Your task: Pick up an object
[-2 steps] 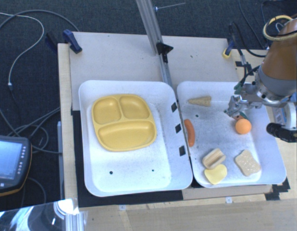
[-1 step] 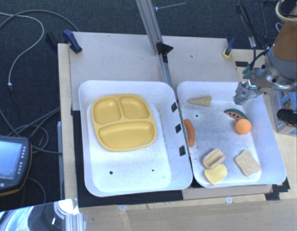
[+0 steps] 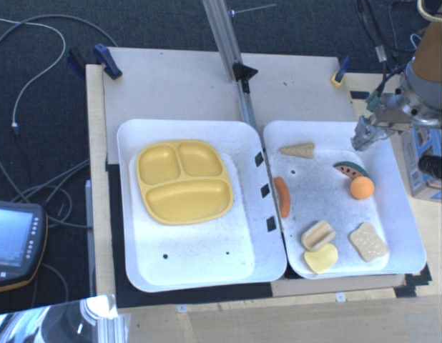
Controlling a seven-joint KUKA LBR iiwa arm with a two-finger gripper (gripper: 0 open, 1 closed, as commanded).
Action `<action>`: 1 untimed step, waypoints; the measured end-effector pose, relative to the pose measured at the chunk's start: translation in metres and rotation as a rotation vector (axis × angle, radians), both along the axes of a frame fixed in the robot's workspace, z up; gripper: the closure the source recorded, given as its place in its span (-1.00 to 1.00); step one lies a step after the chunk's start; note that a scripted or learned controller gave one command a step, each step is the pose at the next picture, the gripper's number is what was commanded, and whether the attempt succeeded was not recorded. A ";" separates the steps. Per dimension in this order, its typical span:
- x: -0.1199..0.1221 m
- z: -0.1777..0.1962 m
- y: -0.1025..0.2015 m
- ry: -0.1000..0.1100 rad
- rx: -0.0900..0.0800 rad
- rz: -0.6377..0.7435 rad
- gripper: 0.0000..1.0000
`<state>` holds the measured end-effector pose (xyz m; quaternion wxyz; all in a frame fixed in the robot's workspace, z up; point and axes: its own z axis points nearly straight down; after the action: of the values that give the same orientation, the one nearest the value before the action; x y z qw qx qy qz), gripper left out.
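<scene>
- The hand [image 3: 365, 136] hangs at the upper right corner of the right bin [image 3: 393, 191], at the end of the grey arm that comes in from the right edge.
- Whether it stands wide or narrow I cannot tell; its metal tip is small and blurred, and nothing shows clasped in it.
- Closest to it, just below and a little left, lies a watermelon slice [image 3: 350, 168], with an orange ball [image 3: 362, 188] touching the slice's lower side.
- Further left, near the top of the same bin, an ice cream cone [image 3: 297, 150] lies on its side, point to the left.
- A sausage [image 3: 282, 196] lies lengthwise along the bin's left edge, beside the seam between the two bins.
- At the bottom of the right bin a bread roll [image 3: 317, 234] sits just above a yellow heart-shaped piece [image 3: 321, 259], the two touching.
- A tan cracker [image 3: 368, 241] lies to their right, apart from them.
- The left bin [image 3: 199, 256] holds a yellow divided plate [image 3: 184, 181] with three compartments, set in its upper half.
- Both bins rest on the pale tabletop [image 3: 171, 84], which has blue clamps [image 3: 106, 60] at its back corners.
- A metal rail [image 3: 224, 27] slants down from the top to the seam between the bins.
- Off the tabletop to the left, cables [image 3: 35, 63] lie on dark carpet, and a handheld screen [image 3: 17, 243] sits at the lower left.
</scene>
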<state>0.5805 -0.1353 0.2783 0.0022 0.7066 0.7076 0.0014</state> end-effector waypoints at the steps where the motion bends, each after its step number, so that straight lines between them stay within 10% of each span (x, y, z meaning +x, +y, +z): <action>1: -0.002 0.000 0.045 0.007 0.004 0.004 1.00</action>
<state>0.5785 -0.0900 0.2787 -0.0016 0.7050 0.7092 0.0005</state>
